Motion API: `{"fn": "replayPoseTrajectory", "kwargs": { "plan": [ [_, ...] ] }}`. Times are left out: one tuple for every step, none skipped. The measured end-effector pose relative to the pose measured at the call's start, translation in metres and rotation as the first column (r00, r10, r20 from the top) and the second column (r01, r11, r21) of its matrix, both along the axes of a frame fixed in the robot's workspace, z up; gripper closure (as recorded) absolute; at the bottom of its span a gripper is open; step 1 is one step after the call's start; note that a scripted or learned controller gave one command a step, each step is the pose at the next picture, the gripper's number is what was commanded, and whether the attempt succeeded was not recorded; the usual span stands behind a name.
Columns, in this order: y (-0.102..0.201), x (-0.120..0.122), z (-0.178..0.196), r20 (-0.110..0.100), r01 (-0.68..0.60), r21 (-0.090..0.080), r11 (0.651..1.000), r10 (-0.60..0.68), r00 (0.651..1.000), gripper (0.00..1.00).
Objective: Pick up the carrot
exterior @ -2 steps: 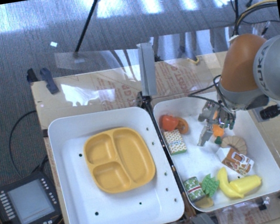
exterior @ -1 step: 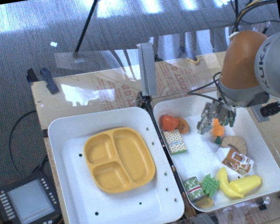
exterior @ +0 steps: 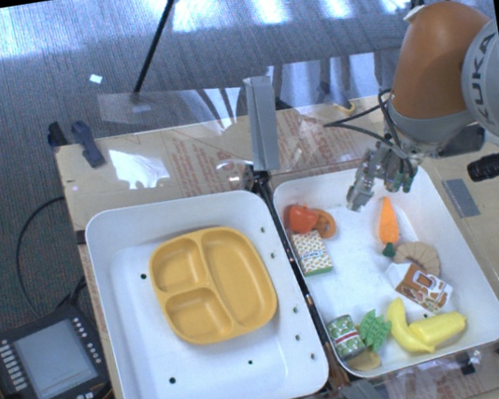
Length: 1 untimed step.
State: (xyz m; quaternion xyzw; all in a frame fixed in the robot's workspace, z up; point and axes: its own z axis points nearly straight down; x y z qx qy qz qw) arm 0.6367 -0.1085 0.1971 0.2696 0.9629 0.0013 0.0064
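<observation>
Nearest to the camera, at the front edge of the right bin (exterior: 461,248), lay a yellow banana (exterior: 428,331), with a small green toy (exterior: 376,327) and a little printed can (exterior: 345,336) just beside it on its left. Behind the banana a brown and white snack packet (exterior: 422,287) rested, touching a round tan cookie (exterior: 417,256). The carrot (exterior: 386,222) lay just behind the cookie, in the middle right part of this bin, with its orange tip pointing away from the camera and its green end toward the cookie. Nothing held it; it rested on the bin floor. Further left, near the bin's left wall, a red tomato (exterior: 302,218) sat, with a small checkered box (exterior: 313,253) just in front of it.

From the right side the grey arm (exterior: 441,67) with its orange band reached in. The gripper (exterior: 380,177) hung over the back part of the right bin, near the carrot's tip but apart from it. Whether its fingers were open or closed I could not tell, because they were small and blurred at this angle.

On the left side, the left bin (exterior: 134,355) carried a yellow divided plate (exterior: 212,282), which lay flat near its middle. Outside the bench, on the floor at the far left, a control pendant (exterior: 51,369) with a grey screen was lying.
</observation>
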Motion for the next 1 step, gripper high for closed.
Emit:
{"fn": "replayPoseTrajectory", "kwargs": {
  "plan": [
    [-0.0256,-0.0415,-0.0941,-0.017,-0.312,0.004,0.950,0.312,0.950,1.00]
  ]
}}
